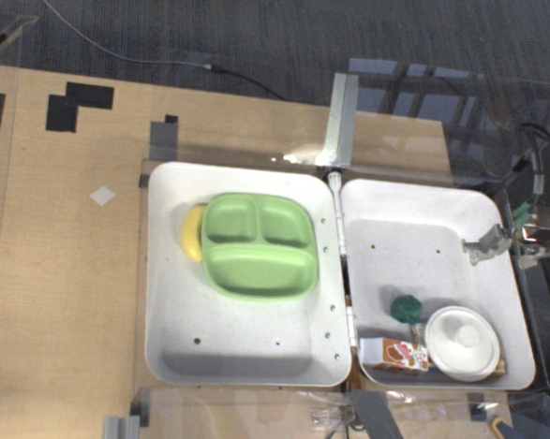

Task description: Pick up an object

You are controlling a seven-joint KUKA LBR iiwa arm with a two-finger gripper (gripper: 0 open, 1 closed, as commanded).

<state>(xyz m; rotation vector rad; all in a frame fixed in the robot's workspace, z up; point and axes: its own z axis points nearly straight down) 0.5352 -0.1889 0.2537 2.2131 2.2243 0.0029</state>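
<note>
While the arm (549, 222) reaches in from the right, its gripper (487, 244) sits at the right rim of the right bin (405, 234), over the bin's upper right corner. It looks small and grey against the white floor, and I cannot tell whether it is open or closed. Nothing shows in its grasp.

The things to pick lie in both bins. In the left bin (237, 363), a green tray (257, 245) with three compartments lies flat in the upper half. A yellow piece (191, 234), perhaps a banana, pokes out from under the tray's left edge, touching it. The lower half of this bin shows bare white floor.

In the right bin, three things cluster along the lower edge, well apart from the gripper. A white bowl (462, 342) rests in the lower right corner. A small dark green lump (406, 309) sits just left of the bowl, near it. A brown carton (395, 355) lies on its side against the bottom wall, below the lump, with its right end touching the bowl.

Both bins rest side by side on the bench (55, 274), their inner rims touching.
</note>
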